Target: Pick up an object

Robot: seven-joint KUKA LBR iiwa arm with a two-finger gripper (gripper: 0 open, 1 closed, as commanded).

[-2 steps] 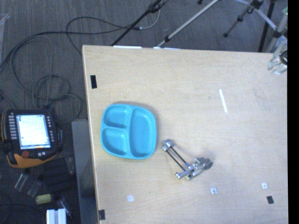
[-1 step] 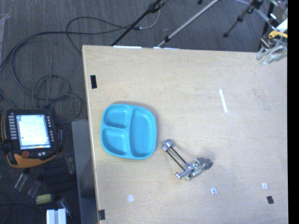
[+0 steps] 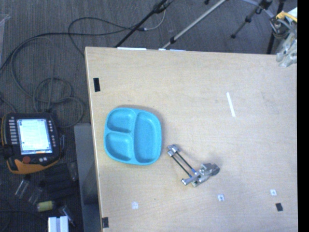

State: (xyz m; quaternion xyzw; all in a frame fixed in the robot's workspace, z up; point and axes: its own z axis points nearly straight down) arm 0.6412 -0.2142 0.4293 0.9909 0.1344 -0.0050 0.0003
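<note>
— Camera view: where did the claw (image 3: 287,52) sit?

— At the far right corner of the wooden table (image 3: 203,76), by the view's right edge. It was a pale grey shape, too blurred to tell whether it was open or closed.

— And the thing to pick up?

— A metal tool (image 3: 192,168) lay flat on the table near the front, its two thin rods slanting up-left. It was well apart from the claw, towards the view's lower left of it.

— Anything beside it?

— A blue plate (image 3: 133,135) with three compartments lay just left of the rods' end, not touching. A white strip (image 3: 231,104) lay between tool and claw.
</note>
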